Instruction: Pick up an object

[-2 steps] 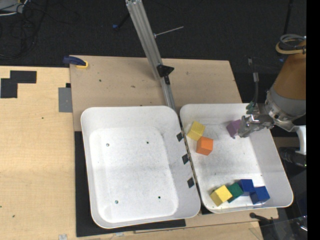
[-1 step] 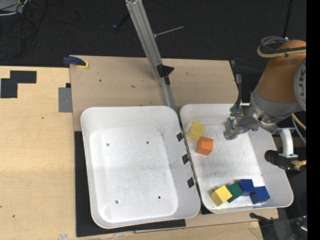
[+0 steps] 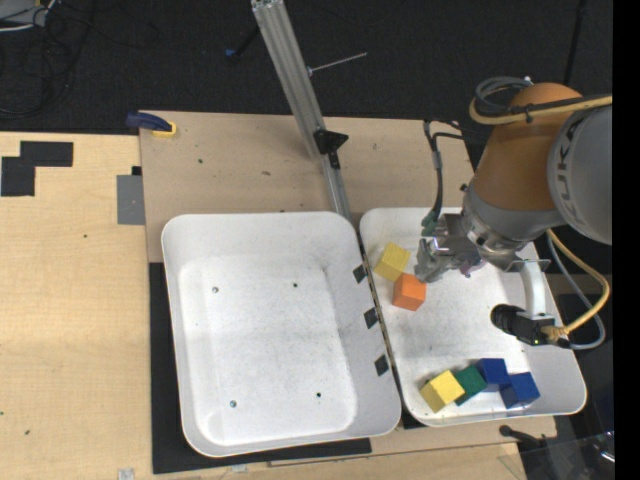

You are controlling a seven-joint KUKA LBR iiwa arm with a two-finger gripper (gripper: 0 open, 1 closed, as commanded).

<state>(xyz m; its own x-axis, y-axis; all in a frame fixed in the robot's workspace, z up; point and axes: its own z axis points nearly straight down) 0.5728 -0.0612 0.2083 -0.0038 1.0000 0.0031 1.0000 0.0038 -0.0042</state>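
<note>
A pale wooden bench (image 3: 70,298) is seen across the left and centre of the frame, with black patches and a grey one set into it at the left. Behind it, along the top, a dark floor is strewn with cables. A blue and yellow clamp (image 3: 150,123) is placed on the bench's far edge, and a ribbed metal rail (image 3: 295,83) is slanted down from the top centre toward the gap between the bins.

Two white bins are laid side by side on a black mat. In the left bin (image 3: 200,233), only a few dark specks are found on the floor. In the right bin (image 3: 570,393), a yellow block (image 3: 393,261) and an orange block (image 3: 408,293) are lodged near the left wall, the orange just below the yellow. Near the lower edge a second yellow block (image 3: 441,389), a green block (image 3: 469,383) and two blue blocks (image 3: 506,381) are clustered together.

The gripper (image 3: 437,258) is lowered from the right, just beside the upper yellow block and above the orange one. Its fingers are blurred against the wrist, so whether they are spread or pressed together cannot be told; nothing appears to be pinched.
</note>
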